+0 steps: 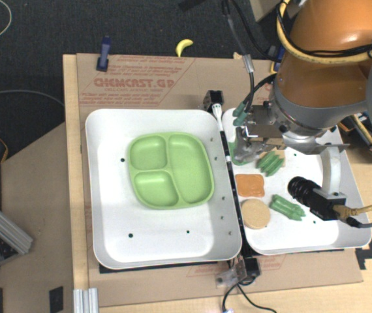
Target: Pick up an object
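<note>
We see the gripper (243, 150) over the right bin (303, 237), close to its left wall — whether it is spread or closed, we cannot tell. A green piece (271, 163) lies just beside it at 4 o'clock. An orange square (250, 186) sits near at 6 o'clock, with a tan disc (256, 214) just beyond. A second green piece (286, 208) lies at 5 o'clock. At 9 o'clock, the left bin (108, 194) bears a green divided plate (171, 169).

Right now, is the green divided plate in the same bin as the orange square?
No, the green plate lies in the view's left bin, while the orange square lies in the right bin.
</note>
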Tool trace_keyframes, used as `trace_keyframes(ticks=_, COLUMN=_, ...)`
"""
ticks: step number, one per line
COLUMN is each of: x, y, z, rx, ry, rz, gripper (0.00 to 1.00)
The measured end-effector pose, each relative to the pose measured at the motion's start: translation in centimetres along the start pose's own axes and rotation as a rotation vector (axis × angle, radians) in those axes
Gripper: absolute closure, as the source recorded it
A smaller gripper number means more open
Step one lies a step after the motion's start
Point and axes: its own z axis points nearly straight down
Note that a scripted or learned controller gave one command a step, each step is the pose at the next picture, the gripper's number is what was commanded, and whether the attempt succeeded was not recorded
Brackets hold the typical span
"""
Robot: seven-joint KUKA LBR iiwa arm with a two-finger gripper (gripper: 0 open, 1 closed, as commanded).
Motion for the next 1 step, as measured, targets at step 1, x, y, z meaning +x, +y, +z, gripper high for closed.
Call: trace_keyframes(ticks=1, x=-6.11, y=-0.09, z=0.69, rx=0.006, ry=-0.001, rz=0.008, gripper=1.00)
